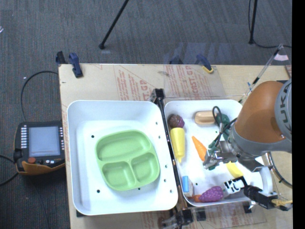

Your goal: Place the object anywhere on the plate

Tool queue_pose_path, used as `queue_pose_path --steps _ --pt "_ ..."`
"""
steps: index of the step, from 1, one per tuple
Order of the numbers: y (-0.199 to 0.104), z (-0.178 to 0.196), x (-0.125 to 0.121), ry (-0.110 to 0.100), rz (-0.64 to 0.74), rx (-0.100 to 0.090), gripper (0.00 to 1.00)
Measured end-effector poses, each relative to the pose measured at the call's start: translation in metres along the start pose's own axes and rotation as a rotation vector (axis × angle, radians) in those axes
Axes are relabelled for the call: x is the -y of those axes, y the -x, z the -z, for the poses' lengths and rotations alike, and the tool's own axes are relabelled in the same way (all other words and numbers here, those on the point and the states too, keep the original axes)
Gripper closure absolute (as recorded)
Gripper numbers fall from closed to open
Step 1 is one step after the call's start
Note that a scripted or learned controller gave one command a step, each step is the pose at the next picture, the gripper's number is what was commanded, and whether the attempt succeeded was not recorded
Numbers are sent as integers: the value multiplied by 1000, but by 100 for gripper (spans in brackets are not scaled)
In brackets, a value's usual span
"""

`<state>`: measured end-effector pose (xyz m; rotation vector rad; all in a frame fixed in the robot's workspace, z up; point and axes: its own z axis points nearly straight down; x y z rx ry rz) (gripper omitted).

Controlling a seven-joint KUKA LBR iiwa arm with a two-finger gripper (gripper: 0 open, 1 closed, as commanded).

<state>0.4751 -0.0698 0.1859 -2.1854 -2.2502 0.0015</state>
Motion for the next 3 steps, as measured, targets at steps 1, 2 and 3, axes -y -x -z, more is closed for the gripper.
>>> queue_pose_path --steps 1,2,3 --pt "-74 40 -3 -1 -18 -1 100" --pt "-184 34 -5 -5 -7 0 100" --pt "-180 35 -5 -5 -11 3 0"
